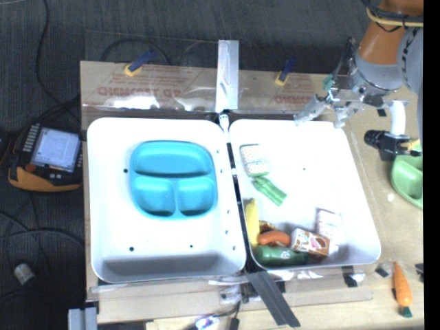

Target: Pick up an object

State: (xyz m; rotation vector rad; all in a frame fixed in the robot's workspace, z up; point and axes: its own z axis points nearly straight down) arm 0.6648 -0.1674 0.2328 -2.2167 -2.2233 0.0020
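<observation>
Arm waits over the bins' far right corner, nothing picked yet.

From left: one left bin (110, 253) holds a single blue divided tray (172, 177); one right bin (344, 177) holds about seven items, among them a speckled packet (253, 159), green wrapper (270, 190), banana (251, 218), carrot (275, 238), cucumber (280, 256) and two small cartons (317, 236). The gripper (321, 110) hovers beyond the bin's rim, fingers spread, holding nothing. The approach seems barely begun; next it must swing inward and descend onto one object.
</observation>
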